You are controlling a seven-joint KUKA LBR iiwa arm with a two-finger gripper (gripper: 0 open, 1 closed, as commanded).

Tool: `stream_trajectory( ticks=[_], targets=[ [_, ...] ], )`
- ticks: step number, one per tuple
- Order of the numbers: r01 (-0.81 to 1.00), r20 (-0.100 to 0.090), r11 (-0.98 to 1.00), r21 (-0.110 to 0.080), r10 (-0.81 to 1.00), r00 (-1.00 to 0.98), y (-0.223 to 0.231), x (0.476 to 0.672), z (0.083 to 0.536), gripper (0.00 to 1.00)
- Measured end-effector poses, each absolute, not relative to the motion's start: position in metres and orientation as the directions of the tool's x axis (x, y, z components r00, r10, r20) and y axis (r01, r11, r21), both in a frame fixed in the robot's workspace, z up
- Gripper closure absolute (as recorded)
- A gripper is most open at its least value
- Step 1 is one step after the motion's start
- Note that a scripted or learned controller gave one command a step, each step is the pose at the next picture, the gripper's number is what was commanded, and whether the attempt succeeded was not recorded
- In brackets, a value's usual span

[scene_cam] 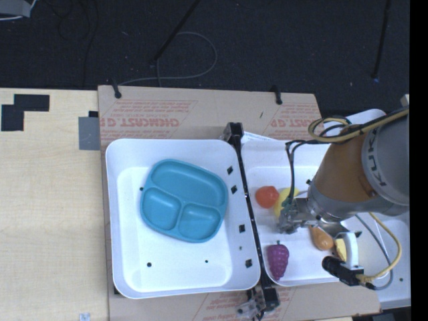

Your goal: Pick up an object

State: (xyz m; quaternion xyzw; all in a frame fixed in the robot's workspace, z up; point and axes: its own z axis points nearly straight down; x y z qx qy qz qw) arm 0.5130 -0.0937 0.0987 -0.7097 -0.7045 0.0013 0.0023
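Nearest, right bin [294, 277]: a purple grape bunch [278, 259] lies by the divider, long axis running near to far, narrow tip toward the near rim.
Beside it: an orange-brown piece [321, 238] and a yellow piece [341, 248], partly under the arm.
Gripper [289, 218]: low in the right bin, just behind the grapes; whether it is open or closed cannot be told.
Farther back: a red-orange ball [267, 196] touching a yellow fruit [286, 197], just beyond the gripper.
Arm [348, 176]: grey with an orange band, reaching in from the right.
Left bin [127, 259]: a blue divided plate [183, 200], lying flat, long axis slanting across the bin.
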Motion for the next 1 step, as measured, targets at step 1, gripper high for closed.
stream_trajectory(
  ticks=[1],
  targets=[
    [1.0,0.0,-0.004,0.0,1.0,0.004,-0.0967,0.5142,0.1407,1.0]
  ],
)
